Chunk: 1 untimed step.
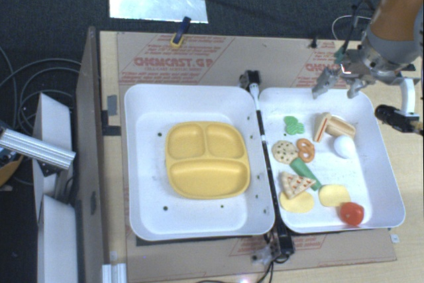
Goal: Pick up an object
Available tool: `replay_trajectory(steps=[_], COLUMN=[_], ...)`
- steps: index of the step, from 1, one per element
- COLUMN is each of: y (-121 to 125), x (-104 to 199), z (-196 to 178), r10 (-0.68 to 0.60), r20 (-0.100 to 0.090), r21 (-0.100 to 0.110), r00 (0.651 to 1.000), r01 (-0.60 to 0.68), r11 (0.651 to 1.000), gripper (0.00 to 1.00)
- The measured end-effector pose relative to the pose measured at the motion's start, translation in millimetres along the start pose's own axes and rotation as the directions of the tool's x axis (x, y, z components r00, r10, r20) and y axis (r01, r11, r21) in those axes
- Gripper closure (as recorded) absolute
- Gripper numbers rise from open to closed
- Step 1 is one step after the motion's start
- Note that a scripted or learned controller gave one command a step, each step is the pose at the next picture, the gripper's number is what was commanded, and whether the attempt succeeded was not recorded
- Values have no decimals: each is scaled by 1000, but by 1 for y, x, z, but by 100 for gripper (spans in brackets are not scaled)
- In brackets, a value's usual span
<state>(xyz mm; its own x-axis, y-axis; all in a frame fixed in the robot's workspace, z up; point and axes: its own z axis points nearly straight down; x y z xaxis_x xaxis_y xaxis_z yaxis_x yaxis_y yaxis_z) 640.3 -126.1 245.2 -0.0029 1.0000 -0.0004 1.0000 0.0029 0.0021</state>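
The gripper hangs over the far rim of the right bin, its two fingers spread apart with nothing between them — jaws open and empty. Above it the grey wrist runs into the orange band of the arm, reaching in from the right.

Nothing has been picked yet, as far as this view tells. Every candidate lies in the right bin, below and nearer than the gripper. Closest to the fingers is the sandwich piece, with the white egg just beside it on the near side. Left of those sit a green leafy piece, a pretzel and a cookie. Nearer still, a pizza slice rests by a green stick, then a yellow disc, a yellow lump and the tomato at the near right corner.

The left bin holds a yellow divided plate — well apart from the gripper.

So the whole job is left: choose a piece, come down over it, close, lift. The sandwich piece looks the shortest reach.
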Motion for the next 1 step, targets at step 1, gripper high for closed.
replay_trajectory(steps=[1], y=[20], x=[38], z=[107], r10=[-5], r20=[-3], r21=[9], r00=[1000], r01=[5], r11=[1000], gripper=[0])
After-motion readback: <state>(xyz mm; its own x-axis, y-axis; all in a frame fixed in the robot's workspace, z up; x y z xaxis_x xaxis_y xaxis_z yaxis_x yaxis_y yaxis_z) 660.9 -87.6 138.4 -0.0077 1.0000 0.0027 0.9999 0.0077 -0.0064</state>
